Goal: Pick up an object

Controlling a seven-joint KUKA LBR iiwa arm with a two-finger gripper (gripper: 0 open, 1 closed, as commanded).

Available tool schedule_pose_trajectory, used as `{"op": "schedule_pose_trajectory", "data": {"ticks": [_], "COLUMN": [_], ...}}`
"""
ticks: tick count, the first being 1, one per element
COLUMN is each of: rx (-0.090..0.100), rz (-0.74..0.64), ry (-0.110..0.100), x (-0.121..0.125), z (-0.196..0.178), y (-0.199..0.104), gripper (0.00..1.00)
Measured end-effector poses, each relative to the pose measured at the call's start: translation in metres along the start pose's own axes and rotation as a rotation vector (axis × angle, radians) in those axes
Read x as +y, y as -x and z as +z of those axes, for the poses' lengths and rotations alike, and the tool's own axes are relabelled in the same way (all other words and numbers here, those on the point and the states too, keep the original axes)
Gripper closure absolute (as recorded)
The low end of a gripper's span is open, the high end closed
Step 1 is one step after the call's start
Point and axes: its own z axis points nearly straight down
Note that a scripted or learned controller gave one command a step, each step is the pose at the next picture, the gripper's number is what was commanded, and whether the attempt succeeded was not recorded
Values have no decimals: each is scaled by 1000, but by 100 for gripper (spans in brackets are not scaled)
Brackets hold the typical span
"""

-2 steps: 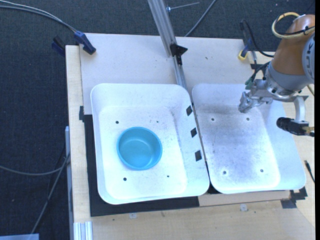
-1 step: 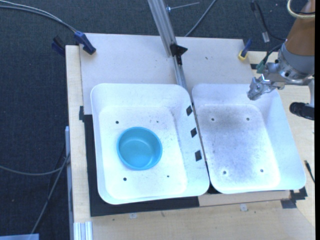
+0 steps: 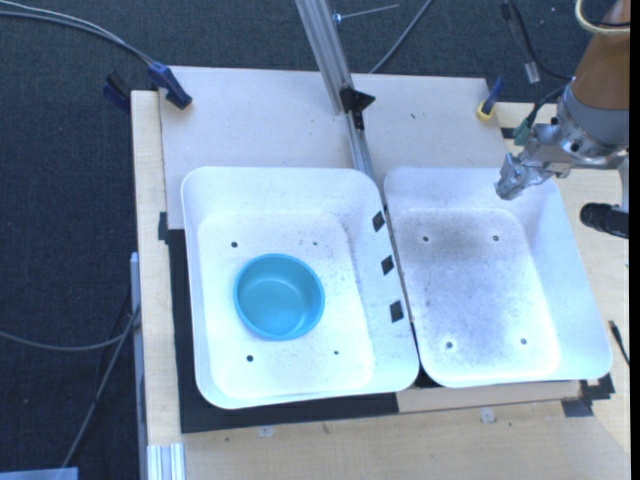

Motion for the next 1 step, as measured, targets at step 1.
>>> {"op": "schedule_pose_trajectory", "data": {"ticks": [1], "rx": [9], "rz": [-3], "ry": [-18], "x": [-24], "z": [-12], "y": [-48], "gripper": [100]}}
